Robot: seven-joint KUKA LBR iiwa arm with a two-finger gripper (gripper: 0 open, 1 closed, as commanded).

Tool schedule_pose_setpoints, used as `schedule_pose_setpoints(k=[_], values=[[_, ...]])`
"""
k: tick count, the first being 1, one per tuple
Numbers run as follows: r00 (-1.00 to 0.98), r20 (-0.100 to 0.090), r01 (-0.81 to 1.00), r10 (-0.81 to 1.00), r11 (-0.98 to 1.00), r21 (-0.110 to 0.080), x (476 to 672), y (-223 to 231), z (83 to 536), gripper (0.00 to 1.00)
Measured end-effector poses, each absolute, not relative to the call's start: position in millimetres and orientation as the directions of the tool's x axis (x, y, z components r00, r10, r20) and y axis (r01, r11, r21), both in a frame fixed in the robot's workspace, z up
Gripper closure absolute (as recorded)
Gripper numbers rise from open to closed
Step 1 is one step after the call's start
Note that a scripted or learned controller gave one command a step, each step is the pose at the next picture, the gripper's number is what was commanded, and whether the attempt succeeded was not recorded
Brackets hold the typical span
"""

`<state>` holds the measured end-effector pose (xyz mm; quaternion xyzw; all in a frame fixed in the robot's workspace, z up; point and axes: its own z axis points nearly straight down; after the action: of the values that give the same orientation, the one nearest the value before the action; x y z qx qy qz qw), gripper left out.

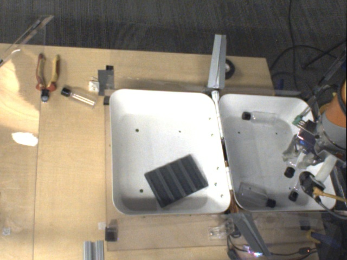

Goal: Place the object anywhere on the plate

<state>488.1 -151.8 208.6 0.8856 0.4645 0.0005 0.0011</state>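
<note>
camera view:
pincer: the gripper (297,155) hangs low over the right bin (260,145), at that bin's right side; whether it is spread or pressed together i cannot tell, the wrist and cables blur it.
object: clear vials with black caps lie in the right bin. one clear vial (260,116) lies up and to the left of the pincer, another vial (255,195) lies below and to its left. small black caps sit just beside the pincer, too small to tell if anything is pinched.
look of object: see-through tube, dark cap, hard to make out against the white.
plate: the dark ribbed plate (176,180) lies tilted in the left bin (124,145), well apart to the pincer's left.
progress: judged early; nothing rests on the plate, and picking up, carrying over and setting down are all left.
</note>
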Motion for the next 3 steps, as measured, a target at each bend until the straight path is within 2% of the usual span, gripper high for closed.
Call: schedule_pose_setpoints(k=[1,2,3], values=[[0.590,0.001,0.807,0.807,-0.590,0.001,543.6,-78.8,186.5,1.00],[0.358,0.000,0.934,0.934,-0.358,0.003,633.6,-30.0,230.7,1.00],[-0.041,0.000,0.999,0.999,0.041,0.002,647.5,47.8,184.4,1.00]])
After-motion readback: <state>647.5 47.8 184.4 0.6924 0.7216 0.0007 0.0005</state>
